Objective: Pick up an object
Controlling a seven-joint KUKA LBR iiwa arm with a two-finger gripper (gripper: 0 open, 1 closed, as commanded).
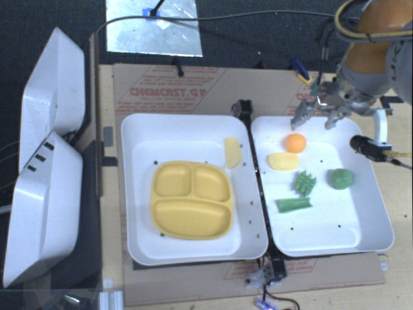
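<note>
**Two white bins, and the claw up by the far rim**

We see two shallow white plastic bins side by side on the bench. The left white bin [139, 173] holds a big yellow plastic tray with three hollows [191, 199], lying flat in the middle. A small pale yellow flat piece [233, 152] leans on the bin's wall at about two o'clock from the tray, just beside it.

The right white bin [361, 231] holds five small toys. A round orange ball [296, 143] sits near the bin's twelve o'clock side. A pale yellow oval toy [283, 161] lies just beside the ball, at about seven o'clock from it. A bumpy green toy with little spikes [304, 183] lies near the middle of the bin. A long flat green toy like a bean pod [294, 204] lies at six o'clock from the bumpy one, close to it. A round green lump [342, 178] sits apart from the others, at three o'clock from the bumpy toy.

The grey metal claw [319, 118] hangs over the far rim of the right bin, at about one o'clock from the orange ball. Its two fingers [300, 117] are spread apart. We see nothing between them, and they touch no toy. The ball is the nearest toy to the claw, a little way off.
</note>
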